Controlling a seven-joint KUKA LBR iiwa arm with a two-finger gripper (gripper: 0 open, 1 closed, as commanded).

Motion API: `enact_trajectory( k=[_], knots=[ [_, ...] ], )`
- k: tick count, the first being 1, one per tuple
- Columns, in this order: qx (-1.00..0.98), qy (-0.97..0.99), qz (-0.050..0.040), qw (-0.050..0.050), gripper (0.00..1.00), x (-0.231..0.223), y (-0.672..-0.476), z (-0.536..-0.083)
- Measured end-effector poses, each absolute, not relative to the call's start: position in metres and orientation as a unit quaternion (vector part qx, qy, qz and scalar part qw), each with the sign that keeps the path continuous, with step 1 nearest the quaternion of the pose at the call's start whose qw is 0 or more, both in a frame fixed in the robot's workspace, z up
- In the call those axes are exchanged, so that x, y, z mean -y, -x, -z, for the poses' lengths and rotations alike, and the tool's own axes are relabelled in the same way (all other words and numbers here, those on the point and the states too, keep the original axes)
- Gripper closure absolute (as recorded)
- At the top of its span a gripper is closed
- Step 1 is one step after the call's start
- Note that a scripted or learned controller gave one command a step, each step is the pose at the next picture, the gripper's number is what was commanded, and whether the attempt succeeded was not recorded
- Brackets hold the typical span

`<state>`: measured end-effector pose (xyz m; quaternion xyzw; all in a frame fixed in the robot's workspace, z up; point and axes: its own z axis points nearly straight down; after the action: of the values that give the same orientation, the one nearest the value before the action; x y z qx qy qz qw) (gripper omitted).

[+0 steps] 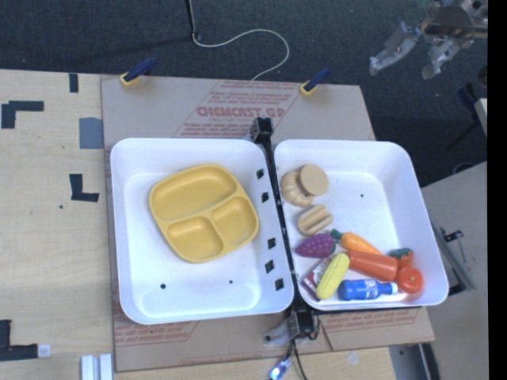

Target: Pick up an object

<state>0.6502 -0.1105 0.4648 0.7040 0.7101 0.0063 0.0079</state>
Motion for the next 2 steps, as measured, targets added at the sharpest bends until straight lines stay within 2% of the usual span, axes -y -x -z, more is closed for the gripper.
enact_trajectory(
  k=[1,2],
  knots=[
    [-0.708,-0.706,0.001,0.001,1.0,0.114,-0.649,-0.463],
    [-0.709,-0.705,0.0033,-0.005,1.0,0.042,-0.603,-0.373]
  ],
)
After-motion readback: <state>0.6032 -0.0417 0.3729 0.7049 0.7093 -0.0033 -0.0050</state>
